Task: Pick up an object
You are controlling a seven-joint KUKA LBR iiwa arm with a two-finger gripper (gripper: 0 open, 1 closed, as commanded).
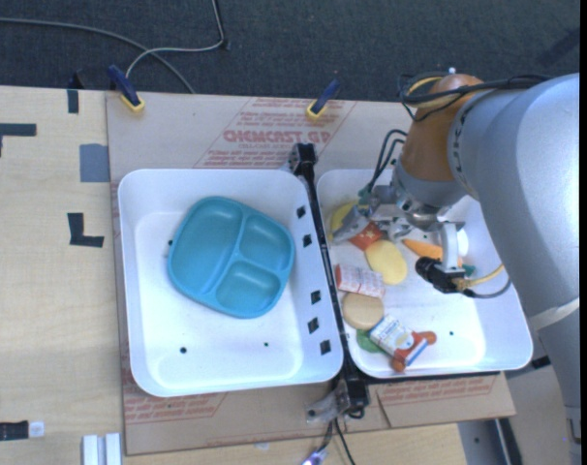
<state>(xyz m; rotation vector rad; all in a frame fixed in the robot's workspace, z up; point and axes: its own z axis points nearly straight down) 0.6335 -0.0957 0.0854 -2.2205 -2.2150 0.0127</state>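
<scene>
Claw state unclear | low over right bin | pale yellow oval piece beneath

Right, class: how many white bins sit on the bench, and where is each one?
2. The left bin holds a blue divided plate. The right bin, touching it along the middle, holds small toy foods; the arm hides part of it.

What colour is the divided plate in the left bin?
The divided plate is light blue, plain and without pattern, seen clearly in the camera view.
</scene>
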